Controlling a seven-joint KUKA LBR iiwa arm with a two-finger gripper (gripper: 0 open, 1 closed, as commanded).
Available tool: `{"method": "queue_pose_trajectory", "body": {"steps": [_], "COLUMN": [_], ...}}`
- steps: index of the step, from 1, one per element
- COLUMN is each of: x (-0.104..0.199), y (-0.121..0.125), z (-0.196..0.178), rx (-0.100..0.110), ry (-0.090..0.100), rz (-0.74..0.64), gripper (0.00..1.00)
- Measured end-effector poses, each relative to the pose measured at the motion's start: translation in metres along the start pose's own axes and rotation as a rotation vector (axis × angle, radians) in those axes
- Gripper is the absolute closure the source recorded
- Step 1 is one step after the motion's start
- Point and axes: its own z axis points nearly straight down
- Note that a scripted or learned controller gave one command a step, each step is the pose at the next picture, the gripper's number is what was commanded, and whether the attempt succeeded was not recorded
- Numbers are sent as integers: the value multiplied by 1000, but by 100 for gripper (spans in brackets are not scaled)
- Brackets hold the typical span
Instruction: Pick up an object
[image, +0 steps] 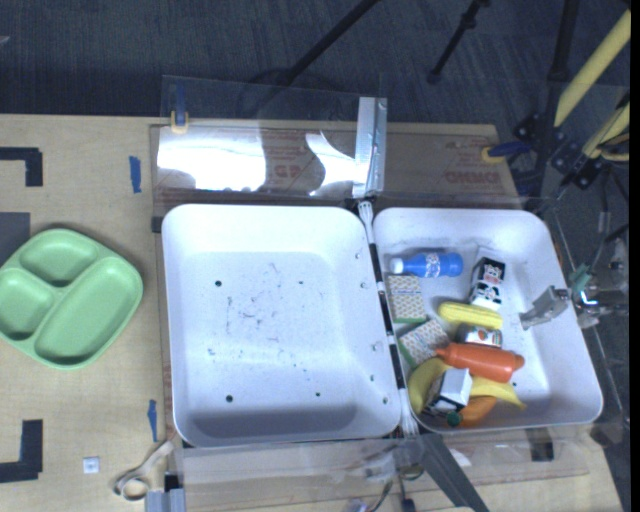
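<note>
Two white bins are seen side by side on the bench. The left bin (265, 320) shows only scuffed floor. The right bin (520, 235) holds a cluster of things: a blue bottle (428, 265) lying on its side near the back, a small black-and-white carton (487, 282) just right of it, a yellow banana (470, 316) below, and an orange-red carrot-shaped toy (480, 360) lying across a second banana (428, 380). Patterned flat packets (405, 297) are noted along the bin's left wall.

The gripper (548, 306) is seen at the right bin's right rim, beside the cluster and touching none of it. Whether its grasp is released or clenched cannot be told.

A green divided plate (66, 297) rests on the bench, well apart to the left.
</note>
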Motion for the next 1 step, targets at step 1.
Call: {"method": "queue_pose_trajectory", "body": {"steps": [1], "x": [-13], "y": [116], "z": [112], "rx": [-35], "ry": [-8], "rz": [21], "gripper": [0]}}
